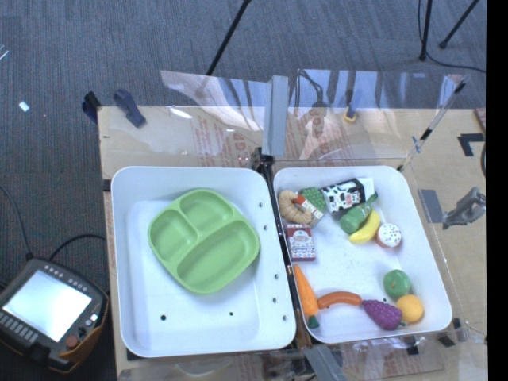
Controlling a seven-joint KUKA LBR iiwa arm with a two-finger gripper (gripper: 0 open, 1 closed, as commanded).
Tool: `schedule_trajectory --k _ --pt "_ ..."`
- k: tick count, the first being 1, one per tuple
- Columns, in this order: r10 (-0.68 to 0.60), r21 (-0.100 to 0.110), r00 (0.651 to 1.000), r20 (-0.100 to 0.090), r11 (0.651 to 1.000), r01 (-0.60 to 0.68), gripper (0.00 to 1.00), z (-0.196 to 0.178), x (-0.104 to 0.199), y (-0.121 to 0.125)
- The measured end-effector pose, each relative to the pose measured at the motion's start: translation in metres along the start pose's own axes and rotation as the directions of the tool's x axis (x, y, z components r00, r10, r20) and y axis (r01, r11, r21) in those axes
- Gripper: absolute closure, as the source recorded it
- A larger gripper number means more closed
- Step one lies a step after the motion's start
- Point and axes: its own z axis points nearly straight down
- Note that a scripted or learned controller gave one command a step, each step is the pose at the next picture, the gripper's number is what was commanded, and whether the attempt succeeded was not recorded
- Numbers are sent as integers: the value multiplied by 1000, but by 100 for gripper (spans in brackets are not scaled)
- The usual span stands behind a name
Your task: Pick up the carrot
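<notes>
While the carrot [305, 294] lies against the right bin's [425, 236] left wall — untouched.

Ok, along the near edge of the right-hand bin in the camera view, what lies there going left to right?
Orange toy carrot with a green tip → curved orange-red toy sausage → purple toy grape bunch → round orange toy fruit, with a green toy apple just behind it.

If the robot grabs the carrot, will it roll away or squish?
The carrot looks like a hard plastic toy, so it probably won't squish. It is long, round and tapered, so it could roll or slip sideways if nudged. It lies against the right bin's wall, which may block rolling that way but crowd a grab.
</notes>
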Motion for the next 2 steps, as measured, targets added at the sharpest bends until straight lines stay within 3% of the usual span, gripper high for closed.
schedule_trajectory --k 1,2 --pt "-661 -3 750 4 750 661 0 -3 -5 -7" --pt "-886 -1 464 5 464 886 0 -61 -43 -39"
